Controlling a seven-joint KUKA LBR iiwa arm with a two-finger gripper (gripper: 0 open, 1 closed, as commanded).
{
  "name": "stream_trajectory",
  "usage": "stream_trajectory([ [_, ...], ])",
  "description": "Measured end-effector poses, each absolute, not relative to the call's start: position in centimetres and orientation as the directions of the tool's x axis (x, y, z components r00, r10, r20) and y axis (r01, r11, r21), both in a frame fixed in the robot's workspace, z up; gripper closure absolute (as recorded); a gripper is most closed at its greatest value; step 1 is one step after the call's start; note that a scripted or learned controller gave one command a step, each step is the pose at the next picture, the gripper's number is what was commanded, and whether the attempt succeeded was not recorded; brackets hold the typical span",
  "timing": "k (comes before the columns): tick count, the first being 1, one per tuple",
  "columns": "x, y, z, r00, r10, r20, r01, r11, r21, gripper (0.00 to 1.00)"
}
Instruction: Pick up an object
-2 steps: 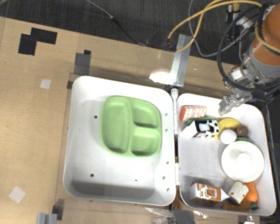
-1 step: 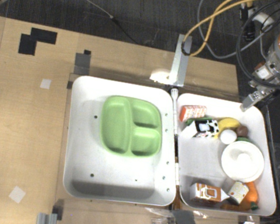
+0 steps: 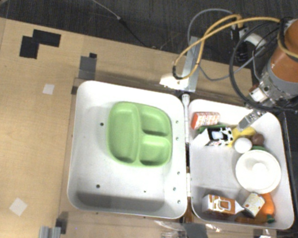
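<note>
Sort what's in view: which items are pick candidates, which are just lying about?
Job:
two-finger gripper
black-and-white cow-print carton
red and white snack box
round white plastic bowl
brown and white carton
yellow toy piece

Lying about:
green sectioned plastic tray in left white bin
yellow cables

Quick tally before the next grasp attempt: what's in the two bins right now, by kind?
Green divided tray, in the left bin: 1
White round dish, in the right bin: 1
Small cartons or boxes, red and white, black and white, brown: 3
Small mixed items, too cluttered to name, near the top and at the lower right corner: at least 4
Total: at least 9
</note>
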State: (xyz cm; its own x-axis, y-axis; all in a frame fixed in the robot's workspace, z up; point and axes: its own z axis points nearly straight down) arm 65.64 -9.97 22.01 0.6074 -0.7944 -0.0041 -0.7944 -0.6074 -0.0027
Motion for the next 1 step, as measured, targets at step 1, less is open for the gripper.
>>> stream_trajectory([
  [1, 66.98, -17.69, 30.06, 0.859, -0.512, 0.009, -0.512, -0.859, -0.003, 1.00],
])
